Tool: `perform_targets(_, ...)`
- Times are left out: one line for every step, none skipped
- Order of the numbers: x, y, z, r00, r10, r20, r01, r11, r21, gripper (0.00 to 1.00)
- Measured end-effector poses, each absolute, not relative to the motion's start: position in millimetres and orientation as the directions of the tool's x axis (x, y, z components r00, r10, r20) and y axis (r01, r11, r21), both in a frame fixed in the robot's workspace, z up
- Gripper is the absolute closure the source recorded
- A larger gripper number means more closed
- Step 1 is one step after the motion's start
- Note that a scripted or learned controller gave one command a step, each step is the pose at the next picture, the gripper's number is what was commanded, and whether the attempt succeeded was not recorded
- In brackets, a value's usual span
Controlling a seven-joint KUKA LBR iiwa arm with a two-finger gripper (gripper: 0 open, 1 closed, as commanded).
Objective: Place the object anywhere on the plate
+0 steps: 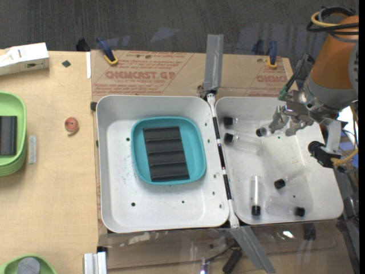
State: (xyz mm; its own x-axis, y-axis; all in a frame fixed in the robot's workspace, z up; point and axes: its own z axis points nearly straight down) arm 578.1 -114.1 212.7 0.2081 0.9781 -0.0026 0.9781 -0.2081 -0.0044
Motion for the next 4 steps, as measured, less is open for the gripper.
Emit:
perform_targets(578.2, -114, 213, 0.209, 0.978, -0.002, 0.978, -0.209, -0.004, 0.00)
perform_targets(605.8, -169, 230, 0.234, 0.972, -0.002, 0.972, -0.234, -0.002, 0.00)
perform_targets(650.1, -207, 234, 0.099, 0.995, -0.002, 0.995, -0.099, -0.001, 0.00)
perform_targets(648.1, -216, 309, 0.138, 0.990, -0.002, 0.990, -0.138, 0.000, 0.00)
